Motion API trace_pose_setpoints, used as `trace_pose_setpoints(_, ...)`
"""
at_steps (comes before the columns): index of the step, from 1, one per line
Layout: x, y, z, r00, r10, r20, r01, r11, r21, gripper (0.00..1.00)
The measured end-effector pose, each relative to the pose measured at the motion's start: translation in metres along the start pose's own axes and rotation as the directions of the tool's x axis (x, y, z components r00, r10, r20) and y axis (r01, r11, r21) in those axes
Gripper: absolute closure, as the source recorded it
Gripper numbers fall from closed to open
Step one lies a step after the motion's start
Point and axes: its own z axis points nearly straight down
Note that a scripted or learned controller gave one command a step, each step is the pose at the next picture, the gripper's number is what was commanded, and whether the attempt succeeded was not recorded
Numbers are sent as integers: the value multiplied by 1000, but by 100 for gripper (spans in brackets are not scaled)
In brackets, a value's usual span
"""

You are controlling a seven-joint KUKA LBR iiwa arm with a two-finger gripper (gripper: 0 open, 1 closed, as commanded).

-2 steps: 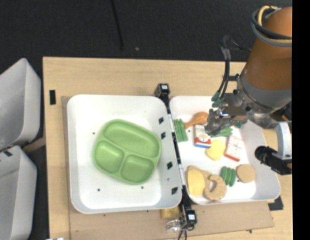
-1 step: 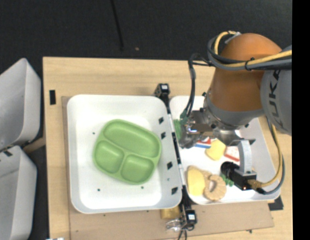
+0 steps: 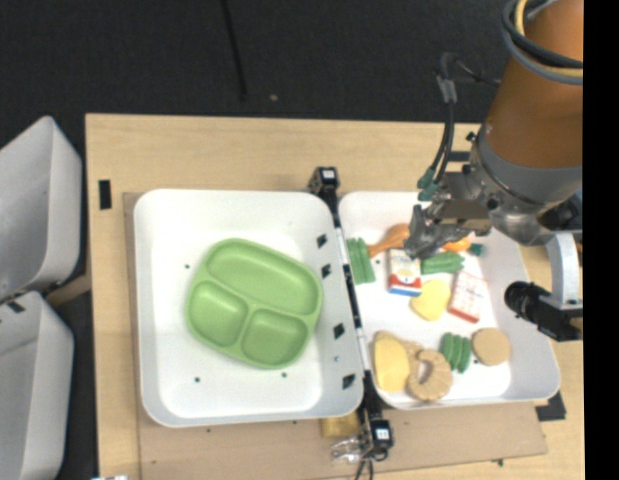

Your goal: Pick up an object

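The gripper (image 3: pixel 426 240), jaw state not discernible, is positioned low in the right bin (image 3: pixel 529 383) over the orange piece (image 3: pixel 393 236); one item should be centred before closing.

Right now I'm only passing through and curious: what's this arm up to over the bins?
The grey arm with the orange band reaches in from the right, its gripper low over the right white bin, above an orange piece among small toy foods. Whether it has caught anything isn't clear. The left white bin holds a green divided plate.
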Motion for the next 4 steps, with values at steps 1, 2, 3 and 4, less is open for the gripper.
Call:
trace_pose_setpoints(1, 48, -2, 76, 1000, -7, -1, 7, 1000, 14, 100)
trace_pose_setpoints(2, 35, -2, 138, 1000, 0, 0, 0, 1000, 15, 100)
trace_pose_setpoints(3, 80, 1, -32, 1000, -10, -4, 9, 1000, -8, 100)
trace_pose_setpoints(4, 77, 1, -31, 1000, -10, 4, 10, 1000, 14, 100)
